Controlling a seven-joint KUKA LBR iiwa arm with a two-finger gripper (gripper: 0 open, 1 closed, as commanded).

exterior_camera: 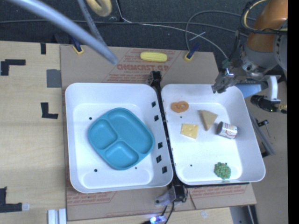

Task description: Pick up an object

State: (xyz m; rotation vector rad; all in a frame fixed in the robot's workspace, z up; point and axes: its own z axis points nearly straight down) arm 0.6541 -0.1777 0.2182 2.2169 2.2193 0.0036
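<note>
The right bin (247,125) holds an orange pretzel-shaped piece (179,107), a tan wedge (208,119), a yellow cheese square (189,130), a small silver can (227,130) lying on its side and a green broccoli floret (222,170). My gripper (219,87) hangs at the bin's far right corner, above the rim, apart from all of these. Nothing shows between its dark fingertips.
The left bin (74,125) carries a blue divided plate (120,137). A yellow banana-like piece (153,57) lies on the cardboard behind the bins. Cables loop near the arm (266,27) at the upper right. A grey pole (60,20) slants across the upper left.
</note>
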